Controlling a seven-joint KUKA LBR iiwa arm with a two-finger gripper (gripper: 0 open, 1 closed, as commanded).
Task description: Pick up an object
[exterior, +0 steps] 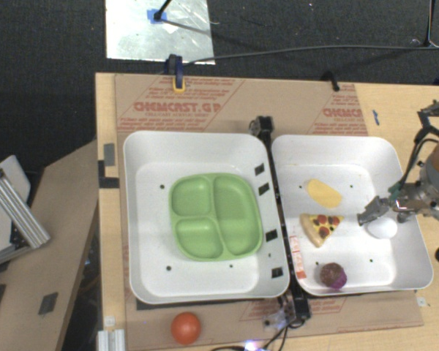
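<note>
I see my gripper (377, 214) low in right bin (351, 152), just above white egg (383, 229), grip state I can't tell, pizza slice (320, 227) beside

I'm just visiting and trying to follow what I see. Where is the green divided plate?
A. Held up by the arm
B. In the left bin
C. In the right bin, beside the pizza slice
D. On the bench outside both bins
B. The green divided plate lies flat on the floor of the left bin, while the toy pizza slice is in the right bin.
</note>
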